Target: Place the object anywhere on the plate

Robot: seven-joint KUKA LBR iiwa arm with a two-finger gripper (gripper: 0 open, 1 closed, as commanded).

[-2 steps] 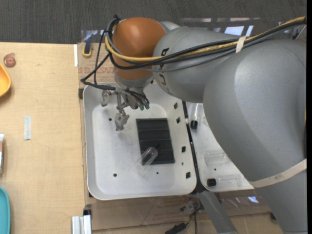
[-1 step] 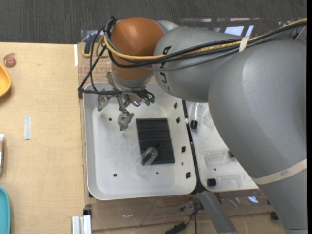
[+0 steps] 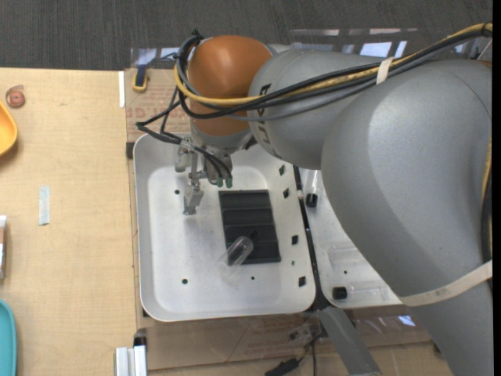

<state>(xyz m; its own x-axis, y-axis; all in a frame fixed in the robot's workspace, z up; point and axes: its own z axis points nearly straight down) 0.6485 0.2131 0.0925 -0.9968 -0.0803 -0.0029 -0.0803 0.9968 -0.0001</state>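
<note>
The end effector (image 3: 202, 185) is hanging over the left bin (image 3: 160, 288), fingers spread and gripping nothing. The object (image 3: 239, 251), a small clear piece, is lying on the black plate (image 3: 246, 210), so placement looks done.

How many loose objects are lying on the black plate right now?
1: a small clear cylindrical object lies on the lower left part of the black plate, in the left bin. The arm covers much of the right bin, so more may be hidden there.
</note>
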